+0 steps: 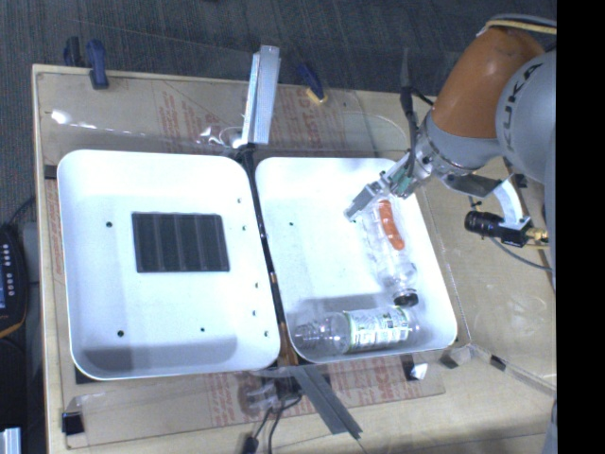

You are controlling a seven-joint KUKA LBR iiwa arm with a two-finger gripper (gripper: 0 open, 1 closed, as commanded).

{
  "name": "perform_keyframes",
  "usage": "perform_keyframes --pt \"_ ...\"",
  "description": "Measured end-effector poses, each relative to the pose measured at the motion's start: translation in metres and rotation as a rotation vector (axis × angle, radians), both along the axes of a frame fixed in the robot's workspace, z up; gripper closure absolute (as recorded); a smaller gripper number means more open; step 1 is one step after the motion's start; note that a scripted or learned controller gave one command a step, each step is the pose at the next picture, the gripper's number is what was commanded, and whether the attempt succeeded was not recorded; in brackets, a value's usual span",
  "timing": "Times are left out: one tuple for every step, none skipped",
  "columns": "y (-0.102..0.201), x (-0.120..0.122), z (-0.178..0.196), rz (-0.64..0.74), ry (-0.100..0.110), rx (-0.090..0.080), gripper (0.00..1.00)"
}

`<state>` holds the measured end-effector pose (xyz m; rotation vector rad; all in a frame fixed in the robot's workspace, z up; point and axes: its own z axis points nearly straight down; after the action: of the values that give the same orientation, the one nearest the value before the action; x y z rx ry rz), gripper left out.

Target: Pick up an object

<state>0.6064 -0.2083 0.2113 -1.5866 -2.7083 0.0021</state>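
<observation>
My gripper [371,199] hangs over the upper right part of the right bin [312,216]. It is right at the upper end of a clear plastic bottle [389,246] with an orange patch inside and a black cap [406,299] at its lower end. This bottle lies lengthwise along the bin's right side. A second clear bottle [354,331] with a printed label lies on its side along the bin's front wall. I see nothing lifted off the bin floor.
The left bin [95,197] holds a flat dark grey ribbed rectangle [180,242] near its middle. A metal bar [260,95] stands up behind the seam between the bins. Blue clamps [95,61] sit at the bench's back edge.
</observation>
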Motion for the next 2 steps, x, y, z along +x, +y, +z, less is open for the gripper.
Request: perform_keyframes --pt "-0.002 -0.062 0.082 -0.041 -0.006 -0.002 0.00" --pt "0.000 -0.036 0.092 0.085 -0.007 -0.003 0.00"
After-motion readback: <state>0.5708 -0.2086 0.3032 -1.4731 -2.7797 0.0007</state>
